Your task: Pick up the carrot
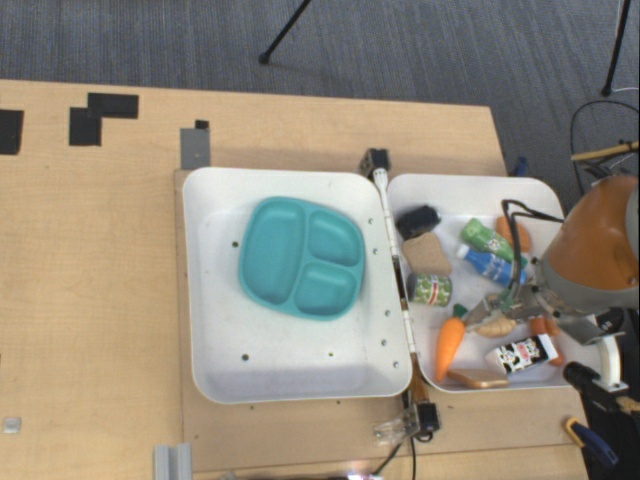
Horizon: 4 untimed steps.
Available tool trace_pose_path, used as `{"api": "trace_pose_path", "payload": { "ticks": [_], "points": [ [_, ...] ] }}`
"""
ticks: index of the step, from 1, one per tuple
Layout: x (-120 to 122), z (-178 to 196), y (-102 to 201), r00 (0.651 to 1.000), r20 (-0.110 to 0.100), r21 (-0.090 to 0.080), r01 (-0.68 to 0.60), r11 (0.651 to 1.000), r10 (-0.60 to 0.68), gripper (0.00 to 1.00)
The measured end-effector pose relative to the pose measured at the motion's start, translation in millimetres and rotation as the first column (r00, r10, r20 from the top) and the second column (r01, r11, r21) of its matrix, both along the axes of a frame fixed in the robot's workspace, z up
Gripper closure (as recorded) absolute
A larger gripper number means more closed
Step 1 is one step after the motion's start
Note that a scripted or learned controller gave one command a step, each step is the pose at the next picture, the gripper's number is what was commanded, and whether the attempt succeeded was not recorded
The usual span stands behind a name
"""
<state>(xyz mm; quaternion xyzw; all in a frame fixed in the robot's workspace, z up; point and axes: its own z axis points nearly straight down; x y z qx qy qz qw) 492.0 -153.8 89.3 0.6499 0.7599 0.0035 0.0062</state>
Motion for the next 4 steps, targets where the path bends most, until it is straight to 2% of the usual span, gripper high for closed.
{"api": "trace_pose_path", "payload": {
  "ticks": [1, 2, 3, 4],
  "points": [
    [-1.7, 97.6, 92.2, 0.962, -0.003, 0.001, -0.272, 0.962, 0.272, 0.00],
    [-4.2, 5.3, 37.1, 0.925, -0.012, 0.001, -0.380, 0.925, 0.380, 0.00],
    [0.3, 17.9, 39.9, 0.924, -0.001, -0.003, -0.381, 0.924, 0.381, 1.00],
    [0.1, 17.7, 39.9, 0.924, -0.001, -0.003, -0.381, 0.924, 0.381, 0.00]
  ]
}}
